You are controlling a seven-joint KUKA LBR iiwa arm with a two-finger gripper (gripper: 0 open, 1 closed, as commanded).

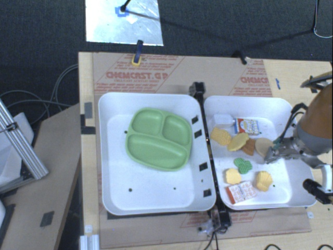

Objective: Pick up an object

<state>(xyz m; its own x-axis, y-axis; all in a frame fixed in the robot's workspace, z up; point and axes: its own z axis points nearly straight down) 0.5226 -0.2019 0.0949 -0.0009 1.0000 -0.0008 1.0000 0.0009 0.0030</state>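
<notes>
Gripper (270,153), finger state impossible to tell, low beside a round tan piece (261,145) in the smooth white right bin (281,106).

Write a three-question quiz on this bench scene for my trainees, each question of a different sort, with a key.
1. True or false: the green divided plate lies in the left bin.
2. Multiple choice: the green toy in the right bin lies (A) on the plate, (B) just above the yellow block, (C) outside both bins.
3. Fill in: the pincer is over the ____ bin, near the tan round piece.

Key: 1 true; 2 B; 3 right.
</notes>
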